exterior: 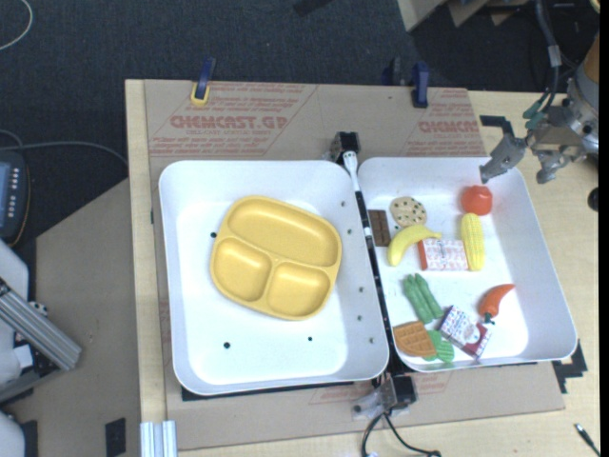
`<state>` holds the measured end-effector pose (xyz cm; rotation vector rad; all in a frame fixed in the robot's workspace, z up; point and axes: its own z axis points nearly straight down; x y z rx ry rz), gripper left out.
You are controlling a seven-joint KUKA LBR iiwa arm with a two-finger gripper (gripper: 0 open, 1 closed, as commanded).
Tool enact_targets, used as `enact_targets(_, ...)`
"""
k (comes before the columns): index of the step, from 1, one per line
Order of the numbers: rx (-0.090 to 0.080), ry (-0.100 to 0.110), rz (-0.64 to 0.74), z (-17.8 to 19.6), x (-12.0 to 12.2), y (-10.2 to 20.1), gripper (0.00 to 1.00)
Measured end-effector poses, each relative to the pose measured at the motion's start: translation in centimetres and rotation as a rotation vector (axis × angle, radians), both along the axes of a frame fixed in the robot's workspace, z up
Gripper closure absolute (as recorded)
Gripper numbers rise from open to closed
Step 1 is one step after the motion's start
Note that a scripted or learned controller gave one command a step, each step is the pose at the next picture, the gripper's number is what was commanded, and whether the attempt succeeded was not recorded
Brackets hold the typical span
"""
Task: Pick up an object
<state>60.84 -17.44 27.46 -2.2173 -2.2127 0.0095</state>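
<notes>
Gripper (pixel 521 158) sits spread and holding nothing, above my right bin's far right corner, just up-right of the tomato (pixel 478 199).

Near to far in the right bin (pixel 544 255): waffle (pixel 415 340), small packet (pixel 460 327), red pepper (pixel 495 299), green pods (pixel 422 296), banana (pixel 411 242), corn (pixel 472 240), cookie (pixel 407 209), tomato.

Left bin (pixel 181 255) carries a yellow divided plate (pixel 276 257).

Risks, my read: tomato is round and close to the wall, so it could roll off a finger. Corn lies just beside it, and a low approach may nudge it.
</notes>
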Motion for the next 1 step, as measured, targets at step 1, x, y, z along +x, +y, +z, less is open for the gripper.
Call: enact_targets(1,-0.002,-0.011,0.002,0.63,0.20,0.03,0.00)
